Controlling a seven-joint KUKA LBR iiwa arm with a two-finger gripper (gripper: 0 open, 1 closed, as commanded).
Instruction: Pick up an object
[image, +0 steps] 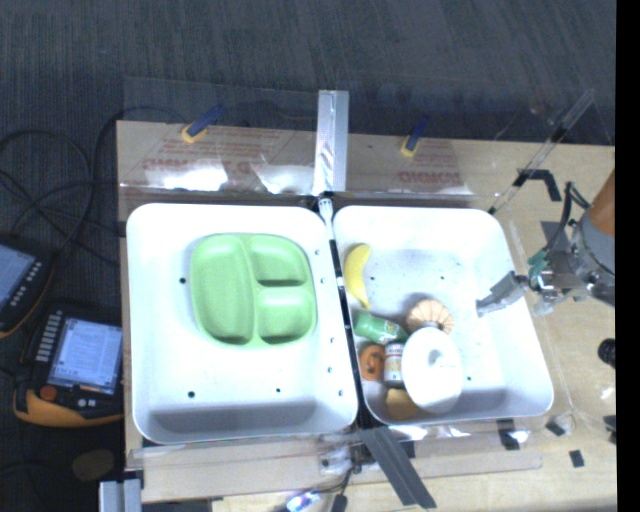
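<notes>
1. White cup (436, 366), on its side, near end of the right bin (520, 400), amid a clutter pile.
2. Beside it: orange fruit (371, 362), green bottle (379, 327), frilled pastry (430, 314).
3. Banana (356, 273), yellow, curved, along the bin's left wall.
4. Green tray (252, 287) in the left bin (160, 400).
5. Gripper (497, 296) over the right bin's right edge; open or clenched, cannot tell.

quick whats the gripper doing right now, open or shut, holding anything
gripper: at the right bin's right wall, nothing seen held; open or shut cannot be told.
</notes>
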